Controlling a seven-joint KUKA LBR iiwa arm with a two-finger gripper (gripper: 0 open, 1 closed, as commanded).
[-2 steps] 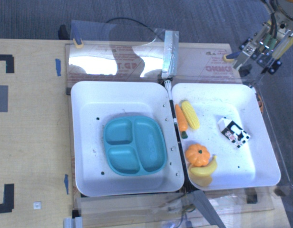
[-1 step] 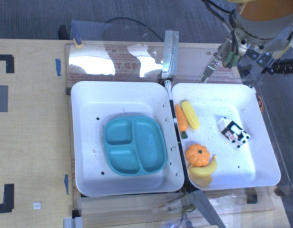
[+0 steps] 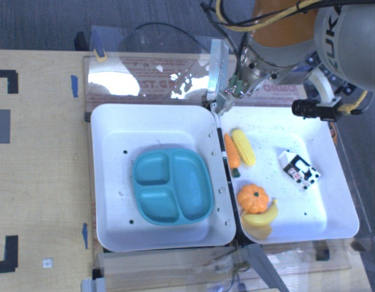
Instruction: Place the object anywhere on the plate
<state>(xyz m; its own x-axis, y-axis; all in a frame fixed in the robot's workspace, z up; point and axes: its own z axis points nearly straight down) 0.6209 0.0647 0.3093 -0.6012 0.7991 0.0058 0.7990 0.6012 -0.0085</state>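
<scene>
Grey metal gripper (image 3: pixel 217 104) is hanging over the back edge of the bench, right above the seam where the two bins meet, its long narrow finger assembly pointing down; whether it is spread or closed cannot be read at this angle, and nothing is showing in its grasp. Just forward and right of it, the carrot (image 3: pixel 231 151) and corn cob (image 3: pixel 243 147) are lying side by side against the left wall of the right bin (image 3: pixel 333 163). Further forward, the small orange pumpkin (image 3: pixel 253 198) is sitting against the banana (image 3: pixel 261 216), touching it. A black-and-white block (image 3: pixel 300 169) is lying well apart toward the right. Plate (image 3: pixel 173 186), blue and divided into three sections, is resting bare in the left bin (image 3: pixel 108 163). Judging from this, a pick is yet to be made: descending squarely over one item, probably the nearby corn or carrot, with fingers straddling its narrow width and clear of the bin wall, looks best.
</scene>
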